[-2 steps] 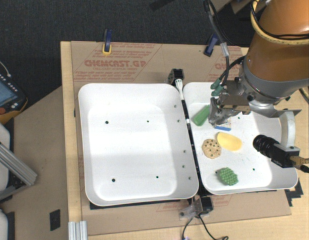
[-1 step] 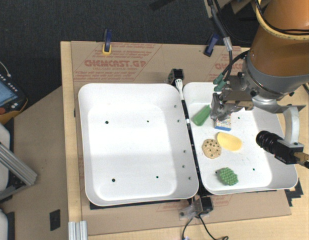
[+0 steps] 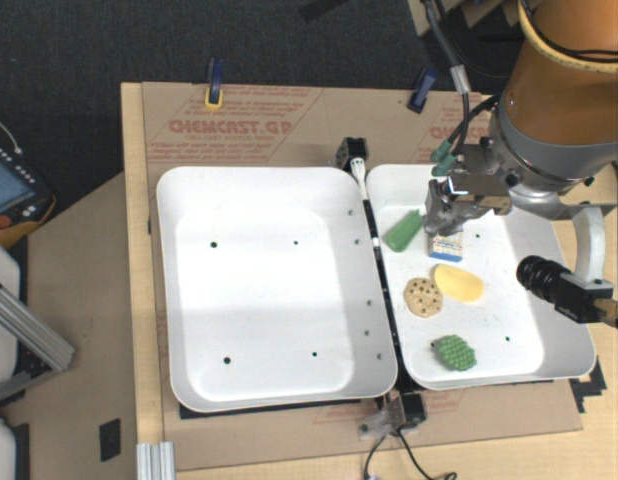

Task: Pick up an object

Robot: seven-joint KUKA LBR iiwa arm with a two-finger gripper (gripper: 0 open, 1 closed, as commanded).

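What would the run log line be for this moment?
end effector: low in right bin | beside: green block | loose: cookie, yellow piece, green knobbly piece | grasp: unconfirmed

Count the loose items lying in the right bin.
4 visible: a green block by the claw, a yellow piece mid-bin, a cookie beside it, a green knobbly piece nearest the camera. The arm may hide more.
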